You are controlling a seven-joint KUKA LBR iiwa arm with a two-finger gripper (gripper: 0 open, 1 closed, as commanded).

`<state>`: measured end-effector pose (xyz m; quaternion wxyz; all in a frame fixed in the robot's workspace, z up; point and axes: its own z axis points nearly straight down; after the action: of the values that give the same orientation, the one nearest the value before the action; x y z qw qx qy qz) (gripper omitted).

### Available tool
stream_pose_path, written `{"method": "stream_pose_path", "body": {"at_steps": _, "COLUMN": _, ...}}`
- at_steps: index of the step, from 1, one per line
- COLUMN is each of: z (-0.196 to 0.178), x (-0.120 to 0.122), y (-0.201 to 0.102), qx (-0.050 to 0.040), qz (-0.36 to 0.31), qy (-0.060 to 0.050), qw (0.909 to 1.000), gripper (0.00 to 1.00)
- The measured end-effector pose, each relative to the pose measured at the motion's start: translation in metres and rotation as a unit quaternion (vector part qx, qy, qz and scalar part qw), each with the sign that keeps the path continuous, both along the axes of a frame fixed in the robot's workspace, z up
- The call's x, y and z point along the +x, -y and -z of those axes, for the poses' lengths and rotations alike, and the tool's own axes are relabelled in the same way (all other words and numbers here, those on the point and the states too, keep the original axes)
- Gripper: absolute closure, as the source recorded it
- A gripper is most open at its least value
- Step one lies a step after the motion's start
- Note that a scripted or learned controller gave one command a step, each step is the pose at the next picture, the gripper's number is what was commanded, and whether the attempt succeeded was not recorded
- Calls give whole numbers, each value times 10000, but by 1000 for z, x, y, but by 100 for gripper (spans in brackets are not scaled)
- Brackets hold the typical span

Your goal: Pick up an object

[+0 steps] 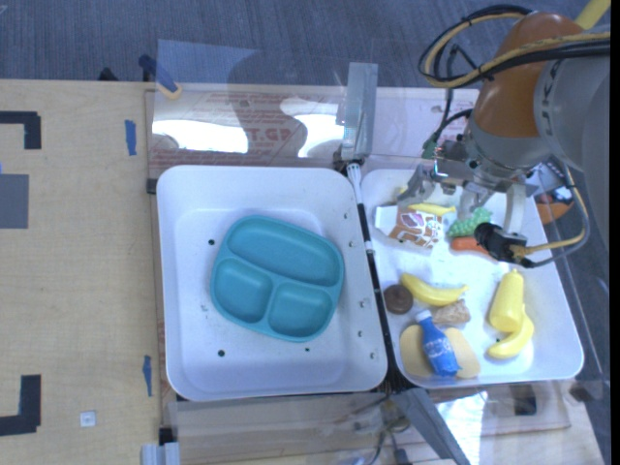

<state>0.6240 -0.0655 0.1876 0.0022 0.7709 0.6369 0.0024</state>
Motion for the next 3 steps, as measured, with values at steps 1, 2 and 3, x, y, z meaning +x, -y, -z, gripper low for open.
{"method": "stream_pose_path", "body": {"at_steps": 1, "z": 89, "x": -20, "y": 26, "qx": 5, "qz": -1000, "qy": -72, "qw": 9950, "gripper": 0}}
{"method": "stream_pose_path", "body": {"at_steps": 2, "z": 77, "x": -18, "y": 26, "qx": 2, "qz": -995, "qy": -42, "qw": 9950, "gripper": 100}}
{"method": "stream_pose_path", "body": {"at_steps": 3, "z": 78, "x": -18, "y": 26, "qx": 3, "qz": -996, "qy": -42, "qw": 9950, "gripper": 0}}
